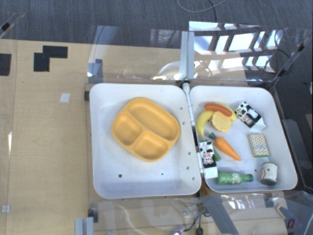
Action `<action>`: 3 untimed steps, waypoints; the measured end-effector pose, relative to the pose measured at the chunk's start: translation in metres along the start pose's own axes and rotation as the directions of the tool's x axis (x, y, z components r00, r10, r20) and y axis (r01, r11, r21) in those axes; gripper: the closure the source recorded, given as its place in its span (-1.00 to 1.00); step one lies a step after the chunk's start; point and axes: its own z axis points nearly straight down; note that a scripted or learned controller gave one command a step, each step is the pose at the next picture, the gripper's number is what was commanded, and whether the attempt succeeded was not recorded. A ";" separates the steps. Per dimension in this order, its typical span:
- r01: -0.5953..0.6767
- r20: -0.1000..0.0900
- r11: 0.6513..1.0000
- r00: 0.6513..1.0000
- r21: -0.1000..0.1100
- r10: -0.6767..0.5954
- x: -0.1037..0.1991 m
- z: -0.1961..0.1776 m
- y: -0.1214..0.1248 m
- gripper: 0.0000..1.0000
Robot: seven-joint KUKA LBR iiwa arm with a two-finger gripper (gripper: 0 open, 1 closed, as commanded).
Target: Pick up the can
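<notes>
Counter (44,146): pale wood-toned top with black block markings (50,57) toward the far left. Directly on it, two shallow white bins side by side, edges touching: left bin (105,180); right bin (279,126).

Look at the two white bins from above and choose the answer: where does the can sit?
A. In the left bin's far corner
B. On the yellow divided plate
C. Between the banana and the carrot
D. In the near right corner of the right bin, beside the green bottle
D: the can stands in the near right corner of the right bin, just right of the lying green bottle.
</notes>
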 end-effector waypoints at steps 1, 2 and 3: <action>0.007 0.003 1.000 1.000 -0.009 -0.007 0.000 -0.012 0.002 1.00; 0.008 0.003 1.000 1.000 -0.008 -0.008 0.001 -0.012 0.002 -1.00; -0.103 -0.010 0.994 0.995 0.033 0.103 0.090 0.048 0.017 -1.00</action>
